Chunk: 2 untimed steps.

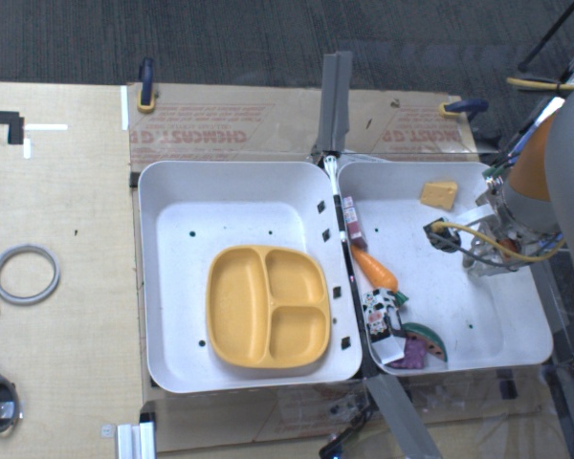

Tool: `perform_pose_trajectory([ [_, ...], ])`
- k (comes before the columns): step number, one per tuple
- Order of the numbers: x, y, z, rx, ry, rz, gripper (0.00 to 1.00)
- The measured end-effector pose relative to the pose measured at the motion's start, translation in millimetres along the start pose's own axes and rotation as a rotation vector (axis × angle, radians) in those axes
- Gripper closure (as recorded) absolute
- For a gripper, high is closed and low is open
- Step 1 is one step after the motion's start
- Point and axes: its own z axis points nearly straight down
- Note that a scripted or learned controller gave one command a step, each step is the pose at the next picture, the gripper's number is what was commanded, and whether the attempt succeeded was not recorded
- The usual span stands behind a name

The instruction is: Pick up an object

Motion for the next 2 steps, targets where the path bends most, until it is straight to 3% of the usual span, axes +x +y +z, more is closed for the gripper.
perform_pose_trajectory([
  [1,-18,-79,1,0.001,-0.001,-0.002,1.0],
  [2,18,-97,1,0.0,-0.001,-0.004,1.0],
])
